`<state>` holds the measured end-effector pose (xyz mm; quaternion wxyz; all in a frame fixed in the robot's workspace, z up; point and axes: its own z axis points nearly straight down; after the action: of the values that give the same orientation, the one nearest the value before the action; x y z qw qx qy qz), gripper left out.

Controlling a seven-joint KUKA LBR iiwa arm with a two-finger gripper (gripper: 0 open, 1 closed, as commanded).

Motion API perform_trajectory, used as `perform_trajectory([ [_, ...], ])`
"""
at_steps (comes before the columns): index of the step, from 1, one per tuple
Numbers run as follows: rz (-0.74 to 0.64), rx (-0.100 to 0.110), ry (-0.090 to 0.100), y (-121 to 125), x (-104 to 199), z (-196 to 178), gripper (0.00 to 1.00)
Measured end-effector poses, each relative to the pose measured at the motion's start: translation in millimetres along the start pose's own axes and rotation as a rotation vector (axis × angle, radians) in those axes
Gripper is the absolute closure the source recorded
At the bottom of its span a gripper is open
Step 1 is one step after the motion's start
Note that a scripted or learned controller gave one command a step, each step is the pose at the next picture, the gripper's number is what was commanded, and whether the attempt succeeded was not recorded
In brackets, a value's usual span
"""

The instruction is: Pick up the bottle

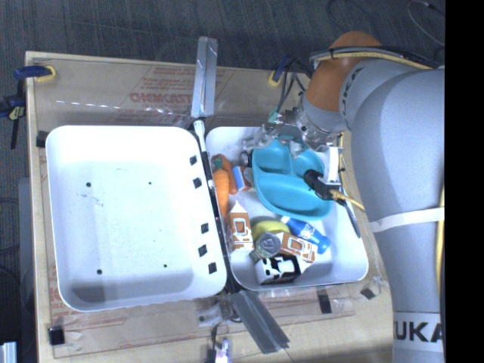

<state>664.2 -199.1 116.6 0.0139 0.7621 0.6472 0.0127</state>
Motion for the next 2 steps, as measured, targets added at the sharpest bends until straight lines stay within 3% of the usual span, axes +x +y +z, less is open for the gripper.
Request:
perform_trajectory([
  [1, -0.037, -0.010, -0.009, -29, 21, 0, 0.00],
  [2, -0.106, -0.007, -0.015, -25, 56, 0, 0.00],
])
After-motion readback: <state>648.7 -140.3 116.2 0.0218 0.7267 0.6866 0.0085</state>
